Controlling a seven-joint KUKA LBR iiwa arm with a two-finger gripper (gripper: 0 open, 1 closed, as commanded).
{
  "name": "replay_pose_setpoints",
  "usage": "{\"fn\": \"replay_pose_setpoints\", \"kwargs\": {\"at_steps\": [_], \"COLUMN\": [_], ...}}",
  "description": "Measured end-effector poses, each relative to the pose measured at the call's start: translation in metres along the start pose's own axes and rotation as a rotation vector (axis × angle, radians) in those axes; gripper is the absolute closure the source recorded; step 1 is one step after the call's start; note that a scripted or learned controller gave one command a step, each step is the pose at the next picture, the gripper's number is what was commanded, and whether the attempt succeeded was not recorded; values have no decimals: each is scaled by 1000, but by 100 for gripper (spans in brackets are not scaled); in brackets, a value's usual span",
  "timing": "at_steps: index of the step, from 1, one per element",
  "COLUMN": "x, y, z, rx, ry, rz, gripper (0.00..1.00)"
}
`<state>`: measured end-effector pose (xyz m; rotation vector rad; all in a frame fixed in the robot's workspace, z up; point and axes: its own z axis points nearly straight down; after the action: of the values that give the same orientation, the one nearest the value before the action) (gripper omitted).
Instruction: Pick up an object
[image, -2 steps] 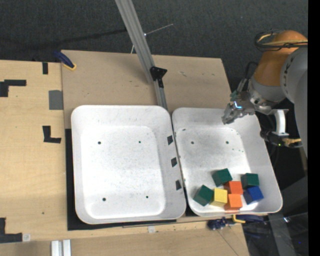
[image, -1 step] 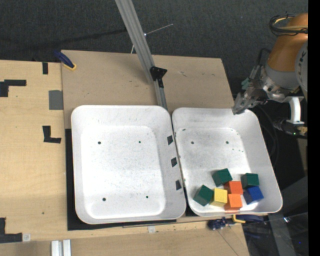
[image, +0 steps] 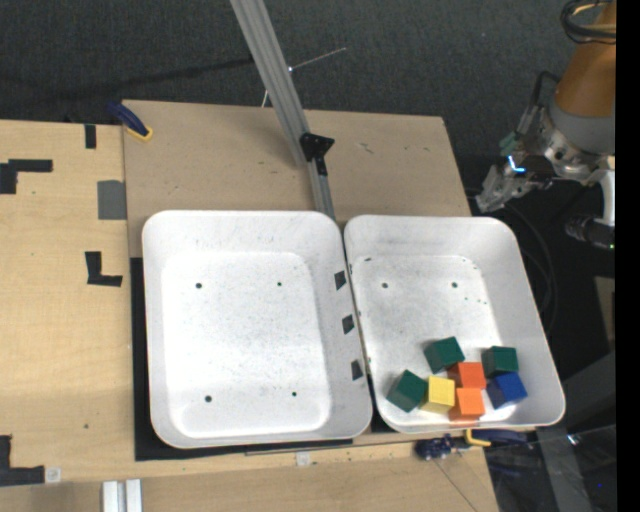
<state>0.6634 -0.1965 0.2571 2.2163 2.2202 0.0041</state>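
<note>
Well off to the gripper's (image: 503, 183) left, across the wooden counter (image: 60, 330): the left bin (image: 150, 235), lying flat, butted against its neighbour along one rim.

Nearer the gripper, still to its left and lower in the view: the right bin (image: 522, 255). Huddled in that bin's near right corner, well apart from the gripper, a cluster of small blocks, probably left wherever they came to rest. From left to right: a dark green block (image: 407, 390), a yellow block (image: 441, 391) touching it, a second green block (image: 443, 353) behind, two orange blocks (image: 470, 375) (image: 469, 402), then a third green block (image: 500, 359) and a blue block (image: 508, 388) by the wall.

Parked outside the bins, beyond the right bin's far right corner, leaving the camera a clear look at the blocks. Nothing seen in its grip; open or closed, impossible to tell at this size. No pick begun, by the look of it.
</note>
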Motion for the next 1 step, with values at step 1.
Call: {"fn": "replay_pose_setpoints", "kwargs": {"at_steps": [1], "x": [51], "y": [-7], "z": [14], "rx": [7], "ry": [2], "rz": [-3], "gripper": [100]}}
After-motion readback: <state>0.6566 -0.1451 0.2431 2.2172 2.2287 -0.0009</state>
